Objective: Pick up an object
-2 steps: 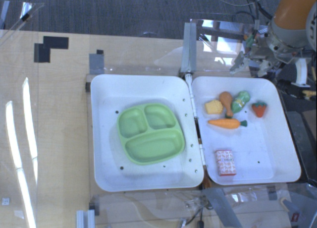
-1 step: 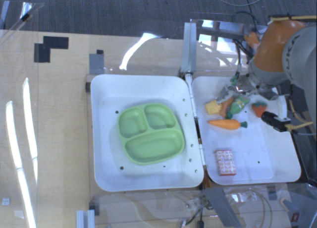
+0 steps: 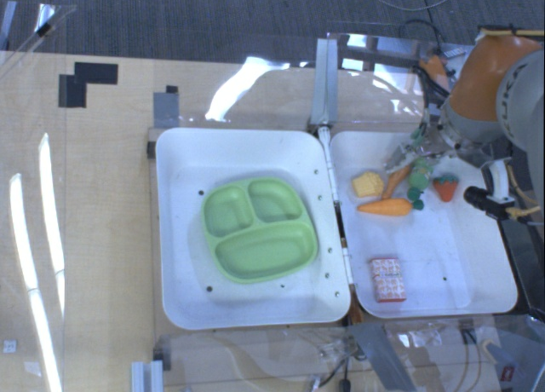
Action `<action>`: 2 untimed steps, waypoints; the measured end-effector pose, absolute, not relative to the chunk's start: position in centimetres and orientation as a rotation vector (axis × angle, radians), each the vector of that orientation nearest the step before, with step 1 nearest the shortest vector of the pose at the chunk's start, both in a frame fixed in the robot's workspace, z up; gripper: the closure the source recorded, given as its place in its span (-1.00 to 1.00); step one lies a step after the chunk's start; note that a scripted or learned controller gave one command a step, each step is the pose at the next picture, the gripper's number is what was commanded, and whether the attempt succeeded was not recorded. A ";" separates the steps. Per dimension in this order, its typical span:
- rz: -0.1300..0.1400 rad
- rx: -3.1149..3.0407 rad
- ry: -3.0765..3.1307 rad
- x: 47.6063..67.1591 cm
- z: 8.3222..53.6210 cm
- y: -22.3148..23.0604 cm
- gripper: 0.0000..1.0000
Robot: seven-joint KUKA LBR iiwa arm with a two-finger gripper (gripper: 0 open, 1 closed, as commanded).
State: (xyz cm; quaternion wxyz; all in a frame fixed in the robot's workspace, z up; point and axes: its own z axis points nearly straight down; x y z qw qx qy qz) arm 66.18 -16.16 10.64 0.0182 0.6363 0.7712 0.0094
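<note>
White bins: two shallow ones side by side on the bench, left bin (image 3: 170, 211) and right bin (image 3: 485, 279), sharing a centre divider.
Left bin contents: green divided plate (image 3: 258, 230) with three compartments, lying flat near the bin's middle.
Right bin contents: a cluster of toy food in the far half, and a small red-and-white patterned box (image 3: 387, 279) alone in the near half, well apart from the cluster.
Cluster detail: orange toy carrot (image 3: 385, 207) lying flat with its tip toward the divider; yellow chunk (image 3: 368, 184) just beyond the carrot, nearer the divider; a green piece (image 3: 417, 179) just beside the carrot's thick end; red toy strawberry (image 3: 445, 187) on the far side of the green piece from the carrot.
Arm: grey with an orange band, reaching in over the right bin's far corner.
Gripper (image 3: 415, 153): low over the cluster, fingers pointing down toward the green piece and a slanted orange stick-like piece next to it.
Jaws: cannot tell whether apart or together; the tips blur into the toys beneath.
Hold: nothing seen between the fingers.
</note>
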 end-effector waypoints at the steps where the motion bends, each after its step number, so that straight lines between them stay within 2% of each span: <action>1: 0.009 1.970 2.433 65.7 8.9 -17.9 -1.00; 2: 0.010 1.967 2.434 65.8 10.1 -17.8 1.00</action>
